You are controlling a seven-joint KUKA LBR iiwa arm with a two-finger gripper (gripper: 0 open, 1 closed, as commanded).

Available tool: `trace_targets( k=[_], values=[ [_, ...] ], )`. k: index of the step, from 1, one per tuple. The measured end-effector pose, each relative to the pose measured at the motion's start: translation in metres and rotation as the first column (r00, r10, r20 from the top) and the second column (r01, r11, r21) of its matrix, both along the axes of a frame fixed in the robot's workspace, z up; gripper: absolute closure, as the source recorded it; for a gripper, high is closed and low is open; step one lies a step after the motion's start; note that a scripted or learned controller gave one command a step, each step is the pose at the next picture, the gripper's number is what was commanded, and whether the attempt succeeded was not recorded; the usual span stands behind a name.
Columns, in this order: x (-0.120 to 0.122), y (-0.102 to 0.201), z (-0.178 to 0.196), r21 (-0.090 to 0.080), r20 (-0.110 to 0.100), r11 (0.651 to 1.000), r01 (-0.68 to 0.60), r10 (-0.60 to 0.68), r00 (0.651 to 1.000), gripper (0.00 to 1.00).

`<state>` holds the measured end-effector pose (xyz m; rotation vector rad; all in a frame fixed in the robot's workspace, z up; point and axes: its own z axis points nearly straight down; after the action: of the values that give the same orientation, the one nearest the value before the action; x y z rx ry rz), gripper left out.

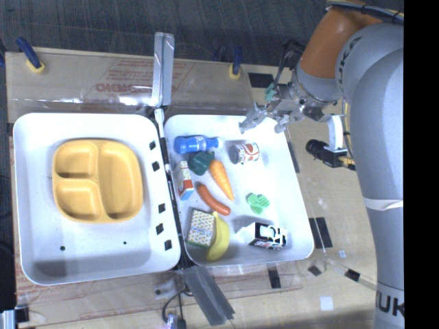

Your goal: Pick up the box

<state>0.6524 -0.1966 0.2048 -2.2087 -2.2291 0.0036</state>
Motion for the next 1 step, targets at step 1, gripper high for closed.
trace_targets(
  k=[1],
  values=[
    [0.0049, -0.0107, -0.086, 0.0, 0.0, 1.0, 0.025, -0.025, 1.0, 0.0]
  ],
)
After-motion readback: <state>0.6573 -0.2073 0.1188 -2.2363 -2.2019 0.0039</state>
